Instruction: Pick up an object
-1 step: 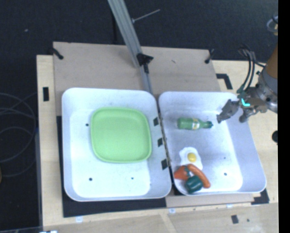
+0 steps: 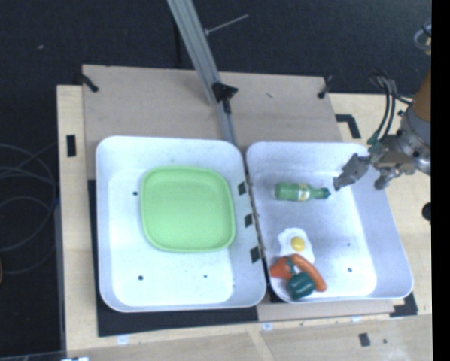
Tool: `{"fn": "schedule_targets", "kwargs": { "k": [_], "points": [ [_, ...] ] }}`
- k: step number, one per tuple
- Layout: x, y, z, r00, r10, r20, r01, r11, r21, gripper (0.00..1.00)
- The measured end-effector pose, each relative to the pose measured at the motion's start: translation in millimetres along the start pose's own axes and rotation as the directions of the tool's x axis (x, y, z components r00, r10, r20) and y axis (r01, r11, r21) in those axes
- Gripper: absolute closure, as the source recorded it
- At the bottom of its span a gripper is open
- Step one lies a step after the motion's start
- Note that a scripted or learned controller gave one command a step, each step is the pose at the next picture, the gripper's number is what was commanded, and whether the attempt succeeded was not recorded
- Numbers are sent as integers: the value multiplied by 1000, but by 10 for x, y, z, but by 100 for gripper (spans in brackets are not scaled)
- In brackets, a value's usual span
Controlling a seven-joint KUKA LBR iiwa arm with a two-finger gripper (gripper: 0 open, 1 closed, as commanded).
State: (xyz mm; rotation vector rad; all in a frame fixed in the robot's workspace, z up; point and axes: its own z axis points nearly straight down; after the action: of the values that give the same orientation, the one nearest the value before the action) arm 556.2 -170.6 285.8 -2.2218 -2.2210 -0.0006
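Now the gripper (image 2: 358, 173) hovers at three o'clock over the right bin (image 2: 375, 235), fingers spread, nothing between them, the green bottle (image 2: 300, 192) lying on its side just beside at nine o'clock.

The bins (image 2: 120, 201) look of smooth white plastic; the green plate (image 2: 187, 209) is matt plastic; the table (image 2: 278, 111) looks like pale wood.

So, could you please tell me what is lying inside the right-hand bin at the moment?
The right bin holds a green bottle, a fried egg toy and an orange and green pile in the near corner. What the pile covers is hidden.
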Motion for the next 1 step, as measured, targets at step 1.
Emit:
{"fn": "schedule_targets", "kwargs": {
  "k": [1],
  "points": [
    [-107,2,543,1000,1,0,-1,1000,4,0]
  ]
}}
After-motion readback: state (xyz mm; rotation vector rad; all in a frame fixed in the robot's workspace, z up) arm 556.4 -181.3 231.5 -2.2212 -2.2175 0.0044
